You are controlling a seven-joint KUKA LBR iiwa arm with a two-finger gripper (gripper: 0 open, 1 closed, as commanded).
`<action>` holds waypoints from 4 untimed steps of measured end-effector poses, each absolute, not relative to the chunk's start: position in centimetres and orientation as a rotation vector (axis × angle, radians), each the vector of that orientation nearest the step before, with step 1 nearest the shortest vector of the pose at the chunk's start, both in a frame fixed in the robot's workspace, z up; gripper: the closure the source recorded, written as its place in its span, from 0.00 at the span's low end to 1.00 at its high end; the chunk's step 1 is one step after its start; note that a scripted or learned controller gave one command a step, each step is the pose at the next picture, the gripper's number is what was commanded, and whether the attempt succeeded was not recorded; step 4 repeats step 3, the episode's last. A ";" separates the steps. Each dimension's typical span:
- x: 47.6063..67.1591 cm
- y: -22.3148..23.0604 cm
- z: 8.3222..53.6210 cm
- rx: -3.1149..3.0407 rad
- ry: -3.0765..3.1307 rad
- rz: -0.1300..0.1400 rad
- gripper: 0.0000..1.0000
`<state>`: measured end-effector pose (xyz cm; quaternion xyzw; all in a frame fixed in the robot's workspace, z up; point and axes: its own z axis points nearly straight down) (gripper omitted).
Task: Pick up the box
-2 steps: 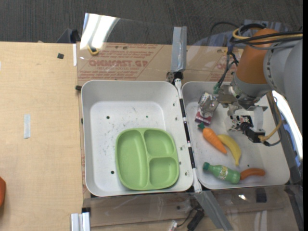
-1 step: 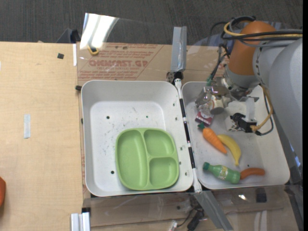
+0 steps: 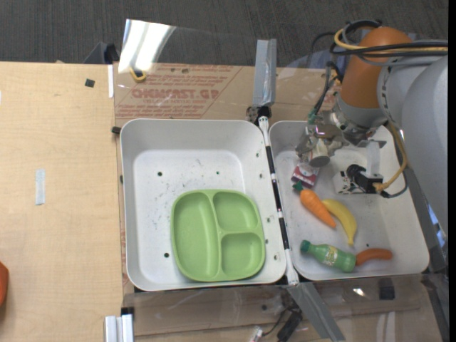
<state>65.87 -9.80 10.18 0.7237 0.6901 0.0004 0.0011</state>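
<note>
The gripper [image 3: 318,150] hangs low in the right bin [image 3: 406,251], far left, just above the box [image 3: 304,176]; jaw state can't be told.

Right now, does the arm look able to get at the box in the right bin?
Probably yes. The gripper hangs just above the box, and nothing lies on top of it. The carrot lies close by its lower side and may crowd a grasp.
</note>
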 end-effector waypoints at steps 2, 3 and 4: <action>59.0 4.9 23.5 2.173 2.269 -0.004 1.00; 59.0 -1.2 19.9 2.170 2.276 -0.007 1.00; 59.0 -1.2 19.9 2.170 2.276 -0.007 1.00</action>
